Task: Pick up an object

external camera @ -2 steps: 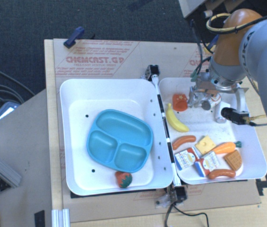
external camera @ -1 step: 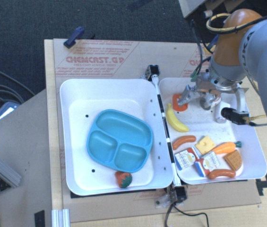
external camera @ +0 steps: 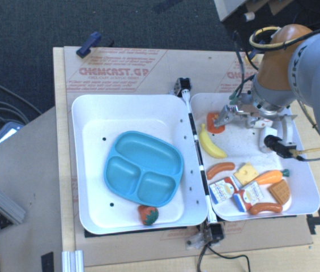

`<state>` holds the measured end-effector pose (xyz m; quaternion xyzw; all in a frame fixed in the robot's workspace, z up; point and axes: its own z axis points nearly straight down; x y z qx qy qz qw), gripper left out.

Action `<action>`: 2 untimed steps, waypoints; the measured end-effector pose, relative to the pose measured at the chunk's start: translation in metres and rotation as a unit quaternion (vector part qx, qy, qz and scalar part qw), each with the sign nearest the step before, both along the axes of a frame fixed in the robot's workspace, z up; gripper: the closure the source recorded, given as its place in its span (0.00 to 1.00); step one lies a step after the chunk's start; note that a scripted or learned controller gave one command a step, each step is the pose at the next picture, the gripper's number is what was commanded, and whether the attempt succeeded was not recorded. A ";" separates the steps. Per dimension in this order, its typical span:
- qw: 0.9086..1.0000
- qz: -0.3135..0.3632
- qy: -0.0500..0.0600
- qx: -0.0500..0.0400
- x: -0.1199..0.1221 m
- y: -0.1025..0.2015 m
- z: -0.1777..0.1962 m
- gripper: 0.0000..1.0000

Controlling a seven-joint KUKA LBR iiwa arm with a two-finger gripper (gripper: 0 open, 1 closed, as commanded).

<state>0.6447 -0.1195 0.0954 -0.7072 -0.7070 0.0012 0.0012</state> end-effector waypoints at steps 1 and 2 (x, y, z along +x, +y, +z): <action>1.000 0.000 0.000 0.000 -0.007 0.022 -0.011 0.00; 1.000 0.000 -0.001 0.001 -0.006 0.022 -0.001 1.00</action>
